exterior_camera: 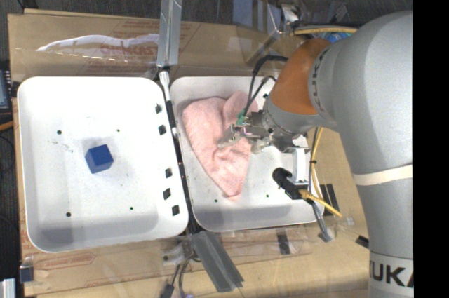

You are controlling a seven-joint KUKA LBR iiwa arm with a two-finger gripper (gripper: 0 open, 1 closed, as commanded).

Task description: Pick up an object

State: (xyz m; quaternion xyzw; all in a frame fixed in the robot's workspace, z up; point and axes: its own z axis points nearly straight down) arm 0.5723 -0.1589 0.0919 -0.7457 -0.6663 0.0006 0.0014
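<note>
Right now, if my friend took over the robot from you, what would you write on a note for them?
Gripper: down in the right bin, over the pink cloth. I cannot tell whether its fingers are open or shut, or whether they have the cloth.
Things: the pink cloth lies crumpled in the right bin's left half. A blue cube sits alone in the left bin, untouched.
Done: the arm has reached the cloth.
Left: nothing is visibly lifted yet. Check for a grip on the cloth, then raise it; if it slips, try again.
</note>
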